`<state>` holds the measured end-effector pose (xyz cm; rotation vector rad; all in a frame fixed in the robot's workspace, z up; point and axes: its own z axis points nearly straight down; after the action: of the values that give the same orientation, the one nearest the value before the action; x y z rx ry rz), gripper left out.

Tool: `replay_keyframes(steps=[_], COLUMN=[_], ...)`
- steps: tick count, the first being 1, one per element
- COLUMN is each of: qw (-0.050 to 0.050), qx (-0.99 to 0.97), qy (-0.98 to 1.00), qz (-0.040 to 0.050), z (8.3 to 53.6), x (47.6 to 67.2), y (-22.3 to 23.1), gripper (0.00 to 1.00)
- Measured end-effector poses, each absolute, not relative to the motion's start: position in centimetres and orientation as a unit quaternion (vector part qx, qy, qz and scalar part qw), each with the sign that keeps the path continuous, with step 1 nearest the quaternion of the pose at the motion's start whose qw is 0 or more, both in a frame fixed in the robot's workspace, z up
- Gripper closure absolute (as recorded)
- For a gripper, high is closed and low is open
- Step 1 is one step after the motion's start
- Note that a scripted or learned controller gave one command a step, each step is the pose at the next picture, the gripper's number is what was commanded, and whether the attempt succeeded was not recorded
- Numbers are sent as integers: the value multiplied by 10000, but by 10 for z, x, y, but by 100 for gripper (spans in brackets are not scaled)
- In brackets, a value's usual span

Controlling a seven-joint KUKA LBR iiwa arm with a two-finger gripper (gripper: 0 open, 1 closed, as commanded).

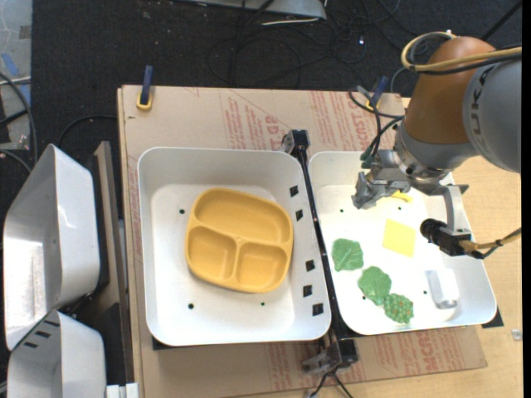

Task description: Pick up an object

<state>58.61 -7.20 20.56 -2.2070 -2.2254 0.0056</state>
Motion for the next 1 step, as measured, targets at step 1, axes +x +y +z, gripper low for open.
replay_keyframes(steps=[1], qw=[34], qx=[-7041], qy=[-7101], qz=[18], z=[197], x=[578], y=[-22], gripper=[100])
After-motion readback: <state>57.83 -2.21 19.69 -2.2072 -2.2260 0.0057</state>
